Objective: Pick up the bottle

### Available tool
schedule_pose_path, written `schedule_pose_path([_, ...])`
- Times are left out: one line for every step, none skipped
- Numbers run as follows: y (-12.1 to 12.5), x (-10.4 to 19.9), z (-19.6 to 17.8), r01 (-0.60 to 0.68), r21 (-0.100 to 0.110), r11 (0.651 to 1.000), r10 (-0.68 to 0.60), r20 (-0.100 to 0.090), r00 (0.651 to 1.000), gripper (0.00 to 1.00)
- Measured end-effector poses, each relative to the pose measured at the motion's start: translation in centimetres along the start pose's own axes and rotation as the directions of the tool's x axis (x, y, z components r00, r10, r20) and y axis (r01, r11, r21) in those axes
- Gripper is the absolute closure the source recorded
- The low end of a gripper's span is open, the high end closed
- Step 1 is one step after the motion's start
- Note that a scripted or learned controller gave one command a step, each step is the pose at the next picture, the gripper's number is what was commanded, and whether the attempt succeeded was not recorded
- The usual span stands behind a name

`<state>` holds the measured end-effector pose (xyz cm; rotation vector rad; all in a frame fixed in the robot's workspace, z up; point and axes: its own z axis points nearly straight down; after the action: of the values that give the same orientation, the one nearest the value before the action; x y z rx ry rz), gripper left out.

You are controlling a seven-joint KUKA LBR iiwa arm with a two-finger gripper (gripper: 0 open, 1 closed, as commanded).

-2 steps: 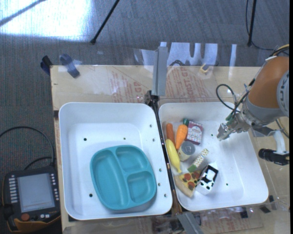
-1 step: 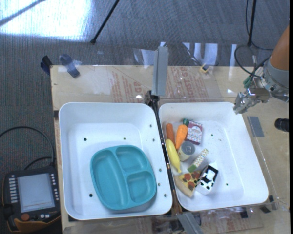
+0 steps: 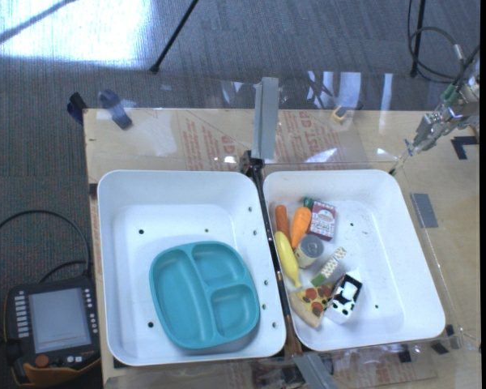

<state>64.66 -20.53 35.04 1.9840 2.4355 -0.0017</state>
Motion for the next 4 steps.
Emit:
schedule_pose_path([1.2, 6.0, -7.7, 0.076, 0.002, 0.997, -0.076, -0.001, 0.997, 1.00])
schedule_pose_path([1.9, 9.6, -8.5, 0.123, 0.002, 0.992, -0.123, -0.001, 0.992, 1.00])
schedule_pose_path([2.7, 13.4, -8.5, 0.241, 0.003, 0.971, -0.241, -0.003, 0.971, 1.00])
schedule_pose_path([2.9, 14.3, -8.4, 0.404, 0.003, 0.915, -0.404, -0.004, 0.915, 1.00])
